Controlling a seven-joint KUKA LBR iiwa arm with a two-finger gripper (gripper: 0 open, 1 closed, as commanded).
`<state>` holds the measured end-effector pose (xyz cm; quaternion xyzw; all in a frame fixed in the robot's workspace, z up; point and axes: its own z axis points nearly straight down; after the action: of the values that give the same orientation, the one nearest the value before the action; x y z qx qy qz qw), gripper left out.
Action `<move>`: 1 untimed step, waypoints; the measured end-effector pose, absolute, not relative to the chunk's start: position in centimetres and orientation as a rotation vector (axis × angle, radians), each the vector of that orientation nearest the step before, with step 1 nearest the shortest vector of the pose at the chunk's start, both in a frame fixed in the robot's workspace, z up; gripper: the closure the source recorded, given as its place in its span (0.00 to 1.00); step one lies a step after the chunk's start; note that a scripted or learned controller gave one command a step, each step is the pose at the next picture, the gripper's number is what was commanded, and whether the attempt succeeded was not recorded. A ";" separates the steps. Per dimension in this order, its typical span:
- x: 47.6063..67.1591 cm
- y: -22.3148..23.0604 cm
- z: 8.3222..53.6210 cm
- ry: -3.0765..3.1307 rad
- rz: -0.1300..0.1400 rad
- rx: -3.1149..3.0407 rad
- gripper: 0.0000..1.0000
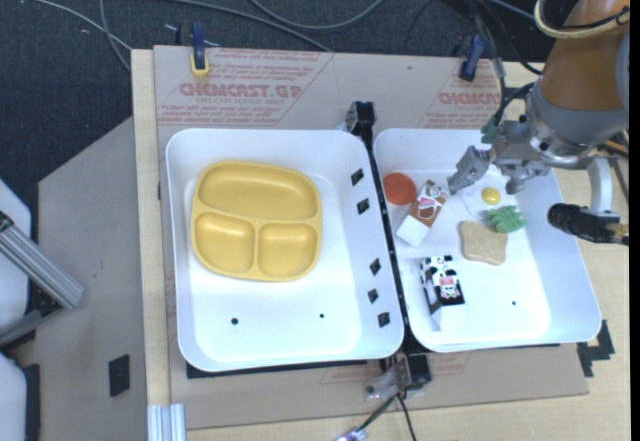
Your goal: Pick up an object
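The tool (493, 172) hangs over the back part of the right bin (570, 299), its two grey fingers spread apart with nothing between them. It sits just above the small yellow ball (490, 196), which suggests the arm (585, 49) is lined up to come down on one of the pieces below; the ball and the green toy (505, 220) beside it look like the nearest candidates.

The pickable things are all clustered in the right bin: an orange round piece (400, 188) near the divider, a small brown-and-white carton (431, 202) next to it, a white block (412, 230) just in front, a tan bread-shaped slice (484, 244) near the green toy, and a black-and-white boxed item (441, 283) closer to the front edge. Crowding them in one bin probably keeps them all within the arm's reach from the right.

The left bin (330, 319) holds a yellow divided tray (256, 221), likely there as a drop-off place.

Both bins rest on a brown board clamped to the table (250, 89) with blue clamps (200, 44) at the back. Cables trail across the dark carpeted floor (80, 59) behind.
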<state>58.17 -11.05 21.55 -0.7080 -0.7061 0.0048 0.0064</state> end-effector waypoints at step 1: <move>58.4 -11.0 22.4 -2.220 0.001 -2.220 0.00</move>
<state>58.45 -11.03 22.35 -0.7071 -0.7071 0.0002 0.0008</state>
